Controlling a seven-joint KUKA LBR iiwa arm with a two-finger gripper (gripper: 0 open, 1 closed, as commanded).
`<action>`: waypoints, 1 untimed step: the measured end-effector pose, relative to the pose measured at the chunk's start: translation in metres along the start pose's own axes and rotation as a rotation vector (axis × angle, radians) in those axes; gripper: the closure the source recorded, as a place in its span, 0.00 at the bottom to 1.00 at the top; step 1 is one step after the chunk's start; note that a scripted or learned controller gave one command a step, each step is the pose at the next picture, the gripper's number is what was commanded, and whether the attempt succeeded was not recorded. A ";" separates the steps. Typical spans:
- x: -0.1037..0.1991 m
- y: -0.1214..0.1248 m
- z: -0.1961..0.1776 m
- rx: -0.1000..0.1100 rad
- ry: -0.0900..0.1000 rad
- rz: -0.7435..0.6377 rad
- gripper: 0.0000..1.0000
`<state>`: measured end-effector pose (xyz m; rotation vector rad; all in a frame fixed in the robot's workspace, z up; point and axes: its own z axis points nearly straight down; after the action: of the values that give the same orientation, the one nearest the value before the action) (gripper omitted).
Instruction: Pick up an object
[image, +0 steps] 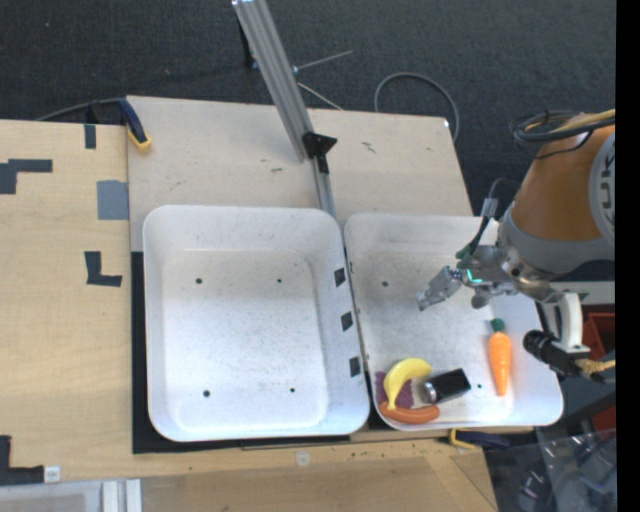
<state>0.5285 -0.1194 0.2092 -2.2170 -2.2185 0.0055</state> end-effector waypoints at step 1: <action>0.000 0.001 -0.002 -0.004 -0.001 -0.001 0.00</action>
<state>0.5294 -0.1194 0.2115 -2.2180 -2.2223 0.0013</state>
